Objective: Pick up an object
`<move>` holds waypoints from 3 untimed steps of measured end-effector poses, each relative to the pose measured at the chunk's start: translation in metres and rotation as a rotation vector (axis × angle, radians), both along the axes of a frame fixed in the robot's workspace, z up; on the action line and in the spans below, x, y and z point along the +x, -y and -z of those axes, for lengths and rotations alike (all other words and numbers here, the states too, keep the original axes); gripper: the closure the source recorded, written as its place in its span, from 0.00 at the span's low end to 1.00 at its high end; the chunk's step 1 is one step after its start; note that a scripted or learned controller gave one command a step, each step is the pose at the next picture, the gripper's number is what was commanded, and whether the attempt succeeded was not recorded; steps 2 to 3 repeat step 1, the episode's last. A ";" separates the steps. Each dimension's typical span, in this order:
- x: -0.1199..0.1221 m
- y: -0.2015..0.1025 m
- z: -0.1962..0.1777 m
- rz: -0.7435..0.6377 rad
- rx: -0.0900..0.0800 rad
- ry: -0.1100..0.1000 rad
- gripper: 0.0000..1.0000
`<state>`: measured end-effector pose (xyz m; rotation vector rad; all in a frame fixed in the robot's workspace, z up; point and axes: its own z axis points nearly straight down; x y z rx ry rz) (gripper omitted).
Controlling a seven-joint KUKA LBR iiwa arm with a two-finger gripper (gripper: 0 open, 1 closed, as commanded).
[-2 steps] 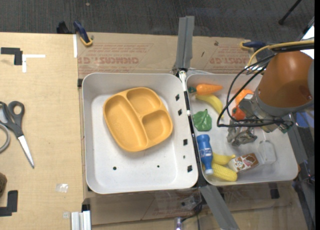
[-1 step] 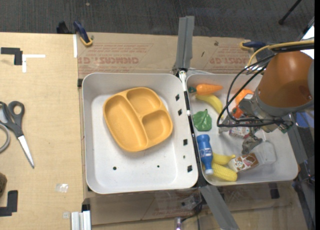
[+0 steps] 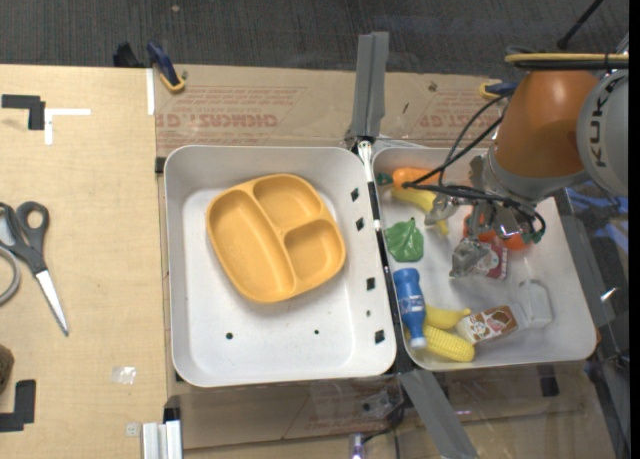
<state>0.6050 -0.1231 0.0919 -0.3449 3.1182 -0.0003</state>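
The wooden bench (image 3: 80, 297) carries two white bins; the left bin (image 3: 200, 347) holds a yellow divided plate (image 3: 275, 237); the right bin (image 3: 560, 337) holds the small objects. The arm (image 3: 545, 127) leans in from the right, orange band uppermost, wrist pointing down over the right bin; its gripper (image 3: 485, 237) sits low above a crumpled silver-and-red packet (image 3: 480, 260), and whether it is spread or pinching I cannot tell. Smaller still: a blue bottle (image 3: 409, 302), a corn cob (image 3: 447, 344), a green toy (image 3: 405, 240); scissors (image 3: 35, 257) lie on the bench's left.
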 end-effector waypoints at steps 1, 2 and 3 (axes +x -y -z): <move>0.002 -0.021 0.000 0.251 0.000 -0.002 0.00; 0.002 -0.021 0.000 0.251 0.000 -0.002 0.00; 0.002 -0.021 0.000 0.251 0.000 -0.002 0.00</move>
